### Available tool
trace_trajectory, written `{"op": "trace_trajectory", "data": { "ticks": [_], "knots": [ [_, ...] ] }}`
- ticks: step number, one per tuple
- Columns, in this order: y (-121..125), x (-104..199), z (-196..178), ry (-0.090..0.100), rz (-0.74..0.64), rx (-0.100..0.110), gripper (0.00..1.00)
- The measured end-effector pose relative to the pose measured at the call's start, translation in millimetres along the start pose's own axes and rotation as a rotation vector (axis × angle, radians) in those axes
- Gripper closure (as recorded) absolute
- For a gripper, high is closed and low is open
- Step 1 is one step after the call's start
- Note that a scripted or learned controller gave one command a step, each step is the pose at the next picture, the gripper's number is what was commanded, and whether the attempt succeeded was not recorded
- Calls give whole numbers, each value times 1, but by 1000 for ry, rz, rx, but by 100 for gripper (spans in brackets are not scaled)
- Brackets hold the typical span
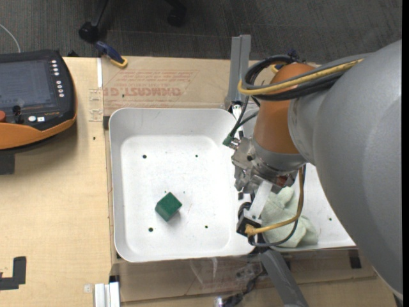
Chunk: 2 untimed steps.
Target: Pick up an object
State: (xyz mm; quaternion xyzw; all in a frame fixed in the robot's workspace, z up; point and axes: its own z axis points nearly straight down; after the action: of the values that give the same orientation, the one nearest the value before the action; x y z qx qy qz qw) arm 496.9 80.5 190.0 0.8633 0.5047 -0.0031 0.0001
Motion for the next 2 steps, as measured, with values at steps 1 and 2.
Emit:
{"op": "trace_trajectory", "data": {
  "ticks": [1, 2],
  "knots": [
    [37, 15, -32, 1, 76, -1, 100],
    [14, -67, -12, 1, 228, 2, 100]
  ]
}}
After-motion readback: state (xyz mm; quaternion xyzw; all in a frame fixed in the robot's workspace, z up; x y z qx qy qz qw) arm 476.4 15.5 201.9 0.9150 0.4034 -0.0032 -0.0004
